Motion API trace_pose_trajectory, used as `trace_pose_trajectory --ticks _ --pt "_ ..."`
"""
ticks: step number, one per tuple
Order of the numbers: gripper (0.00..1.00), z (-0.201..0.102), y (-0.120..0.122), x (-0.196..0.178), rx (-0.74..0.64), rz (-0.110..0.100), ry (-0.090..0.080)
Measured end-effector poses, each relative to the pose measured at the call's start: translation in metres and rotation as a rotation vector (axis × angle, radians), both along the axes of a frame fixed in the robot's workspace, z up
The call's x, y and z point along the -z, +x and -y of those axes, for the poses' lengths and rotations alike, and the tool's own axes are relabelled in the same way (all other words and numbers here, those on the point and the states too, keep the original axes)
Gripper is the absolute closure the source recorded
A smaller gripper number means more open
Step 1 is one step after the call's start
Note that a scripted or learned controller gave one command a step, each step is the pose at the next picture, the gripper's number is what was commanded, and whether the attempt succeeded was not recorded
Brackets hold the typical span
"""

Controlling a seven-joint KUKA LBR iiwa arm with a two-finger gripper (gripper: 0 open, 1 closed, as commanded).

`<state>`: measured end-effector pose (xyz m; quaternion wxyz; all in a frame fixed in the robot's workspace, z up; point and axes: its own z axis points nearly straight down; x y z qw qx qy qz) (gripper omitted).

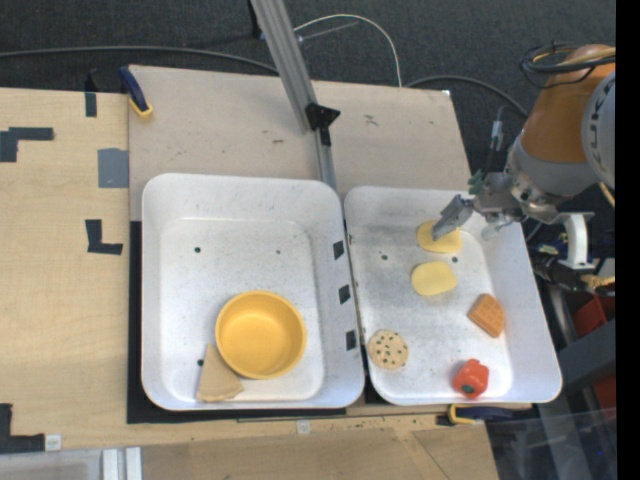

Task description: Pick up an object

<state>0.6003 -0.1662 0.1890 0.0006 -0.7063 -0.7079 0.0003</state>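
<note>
The right bin (520, 268) holds two pale yellow flat pieces, one at the back (436, 237) and one just in front of it (434, 279). An orange cracker-like square (487, 315), a round cookie (387, 349) and a red pepper (471, 377) lie nearer the front. My gripper (473, 223) hangs over the back right of this bin, open. Its left finger (452, 213) ends at the back yellow piece's upper edge, and nothing sits between the fingers.
The left bin (170, 228) holds a yellow bowl (260, 334) with a tan wedge (217, 380) beside it at the front. A grey pole (290, 58) slants up from between the bins. Cables run behind the bench.
</note>
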Motion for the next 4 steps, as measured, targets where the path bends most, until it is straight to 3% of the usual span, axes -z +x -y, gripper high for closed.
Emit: trace_pose_trajectory --ticks 1,3,4 --pt "0.0 0.0 0.0 0.0 0.0 0.0 0.0" --pt "0.0 -0.008 0.004 0.103 0.0 -0.001 -0.002" --pt "1.0 -0.009 0.005 0.091 -0.001 -0.001 0.0"
